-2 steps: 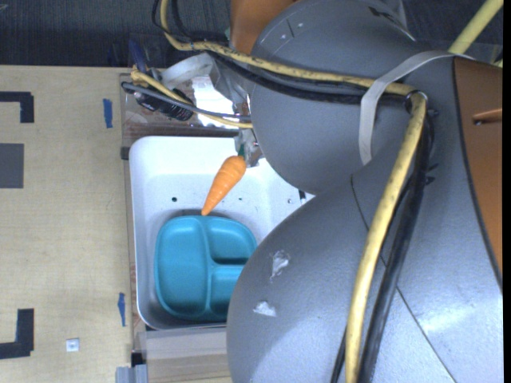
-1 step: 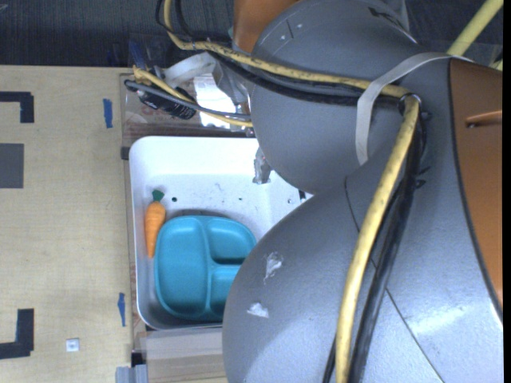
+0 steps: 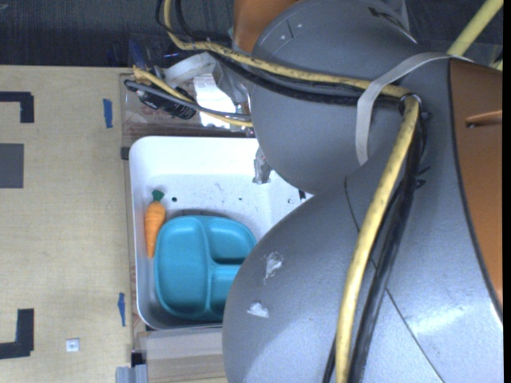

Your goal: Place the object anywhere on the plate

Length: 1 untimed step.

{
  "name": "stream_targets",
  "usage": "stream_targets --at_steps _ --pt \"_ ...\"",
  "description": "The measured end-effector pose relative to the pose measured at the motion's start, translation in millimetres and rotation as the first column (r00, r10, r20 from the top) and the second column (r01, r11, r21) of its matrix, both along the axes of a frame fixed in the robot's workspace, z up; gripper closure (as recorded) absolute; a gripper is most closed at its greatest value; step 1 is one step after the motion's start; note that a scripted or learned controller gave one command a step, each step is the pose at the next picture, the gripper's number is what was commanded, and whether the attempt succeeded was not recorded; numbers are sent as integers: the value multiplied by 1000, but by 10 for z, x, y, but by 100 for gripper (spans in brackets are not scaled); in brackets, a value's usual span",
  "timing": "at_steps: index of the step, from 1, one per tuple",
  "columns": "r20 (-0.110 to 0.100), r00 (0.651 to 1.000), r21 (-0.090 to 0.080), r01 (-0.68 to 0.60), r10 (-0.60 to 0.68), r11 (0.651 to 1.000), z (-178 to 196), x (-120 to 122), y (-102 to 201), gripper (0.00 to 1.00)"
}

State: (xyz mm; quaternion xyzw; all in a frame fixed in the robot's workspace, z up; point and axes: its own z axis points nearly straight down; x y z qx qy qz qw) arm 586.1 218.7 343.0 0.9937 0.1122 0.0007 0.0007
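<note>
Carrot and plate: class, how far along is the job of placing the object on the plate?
Done: nothing yet. The toy carrot lies on the white bin floor, against the blue divided plate's left rim, not on it. In hand: the grey arm looms over the bin. Left: lifting the carrot onto the plate.

The single camera looked down at a slant from above the bench (image 3: 56,214). The grey arm (image 3: 351,214) reached in from the right and stood so near the lens that it covered most of the frame, leaving one white bin (image 3: 192,162) visible at centre-left
</note>
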Motion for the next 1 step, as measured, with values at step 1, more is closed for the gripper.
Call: stream_targets --at_steps 1 --pt "0 1000 0 0 0 1000 0 0 0 0"
